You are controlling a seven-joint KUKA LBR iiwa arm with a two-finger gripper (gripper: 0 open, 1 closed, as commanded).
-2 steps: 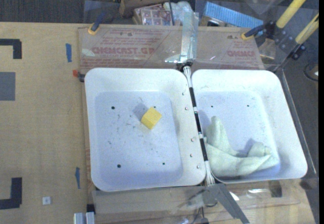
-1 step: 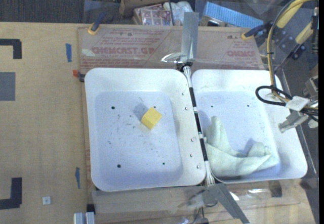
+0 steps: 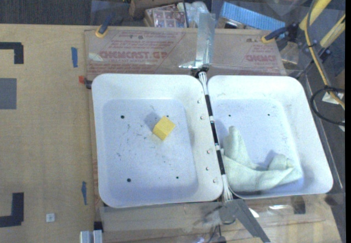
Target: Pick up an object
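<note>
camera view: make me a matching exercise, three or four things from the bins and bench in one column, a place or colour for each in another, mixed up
Things:
1. yellow block
2. white cloth
3. blue tape strip
4. orange clamp

Places:
A. crumpled in the right bin, toward its near left corner
B. on the tan bench surface, left of the bins
C. near the middle of the left bin
D. on the far left corner of the clear sheet behind the bins

Pairs: 1-C, 2-A, 3-B, 4-D
</note>
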